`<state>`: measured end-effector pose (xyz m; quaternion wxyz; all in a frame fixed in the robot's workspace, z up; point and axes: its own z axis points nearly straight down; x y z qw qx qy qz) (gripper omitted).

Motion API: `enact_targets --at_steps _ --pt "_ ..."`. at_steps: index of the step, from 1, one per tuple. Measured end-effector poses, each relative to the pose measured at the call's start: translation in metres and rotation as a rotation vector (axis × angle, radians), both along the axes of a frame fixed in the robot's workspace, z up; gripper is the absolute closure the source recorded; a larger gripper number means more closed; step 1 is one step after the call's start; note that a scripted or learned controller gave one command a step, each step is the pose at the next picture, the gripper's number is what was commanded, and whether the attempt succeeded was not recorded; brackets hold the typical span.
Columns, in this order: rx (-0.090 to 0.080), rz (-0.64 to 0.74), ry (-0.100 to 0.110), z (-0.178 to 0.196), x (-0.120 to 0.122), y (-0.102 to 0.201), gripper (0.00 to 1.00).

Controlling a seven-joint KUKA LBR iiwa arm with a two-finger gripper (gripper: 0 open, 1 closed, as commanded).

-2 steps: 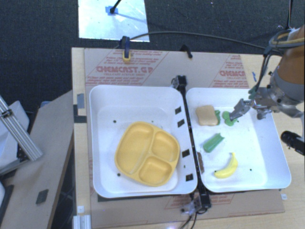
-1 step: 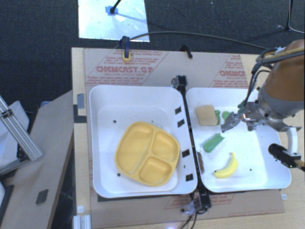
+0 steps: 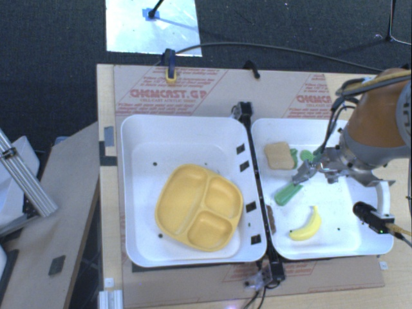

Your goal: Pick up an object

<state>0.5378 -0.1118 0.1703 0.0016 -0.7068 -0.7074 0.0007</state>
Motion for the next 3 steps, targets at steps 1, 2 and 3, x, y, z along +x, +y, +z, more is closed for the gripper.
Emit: enact_targets --at_steps 1,2,3 --pt "0.000 0.000 -0.001 -0.050 0.002 -0.010 0.00" --pt "-0.002 0.001 -0.007 -0.037 0.003 -0.010 1.00" --pt "-0.002 0.003 -0.009 0.007 0.009 -0.009 1.00"
